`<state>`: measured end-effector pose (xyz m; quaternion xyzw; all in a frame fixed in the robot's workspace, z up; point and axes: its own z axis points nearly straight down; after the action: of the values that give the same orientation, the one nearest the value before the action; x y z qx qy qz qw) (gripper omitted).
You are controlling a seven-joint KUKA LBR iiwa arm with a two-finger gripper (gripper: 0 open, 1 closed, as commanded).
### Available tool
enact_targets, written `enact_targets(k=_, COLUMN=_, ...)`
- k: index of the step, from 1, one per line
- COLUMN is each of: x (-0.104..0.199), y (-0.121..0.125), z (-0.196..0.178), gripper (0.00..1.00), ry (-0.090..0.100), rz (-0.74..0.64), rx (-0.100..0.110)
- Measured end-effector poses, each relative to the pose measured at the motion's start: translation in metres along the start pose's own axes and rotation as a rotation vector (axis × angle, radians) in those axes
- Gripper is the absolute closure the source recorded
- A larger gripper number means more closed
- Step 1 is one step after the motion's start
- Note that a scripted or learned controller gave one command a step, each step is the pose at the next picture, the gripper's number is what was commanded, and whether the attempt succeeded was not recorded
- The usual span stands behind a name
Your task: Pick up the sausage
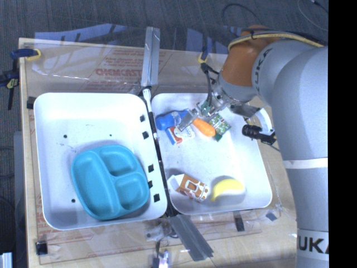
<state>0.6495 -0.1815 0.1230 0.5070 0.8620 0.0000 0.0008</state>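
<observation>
We find the tool (196, 118) low in the right bin (251, 166) near its far edge, its state indiscernible, just beside the orange sausage (204, 128), which lies on the bin floor.

Chunky grey KUKA arm (295, 105), orange band (241, 66) seen above the wrist, yellow cable draped over it, "UKA" lettering printed low down.
</observation>
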Motion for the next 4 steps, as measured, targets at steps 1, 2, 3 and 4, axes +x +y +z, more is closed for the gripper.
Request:
enact_targets(k=1, x=0.054, y=0.01, z=0.026, gripper=0.0, ry=-0.008, rz=-0.197, rx=-0.005)
enact_targets(k=2, x=0.048, y=0.022, z=0.03, gripper=0.0, ry=0.01, rz=-0.273, rx=0.036)
enact_targets(k=3, x=0.059, y=0.026, z=0.031, gripper=0.0, ry=0.006, rz=-0.478, rx=0.031)
enact_targets(k=4, x=0.06, y=0.031, z=0.021, gripper=1.0, ry=-0.001, rz=-0.484, rx=0.018)
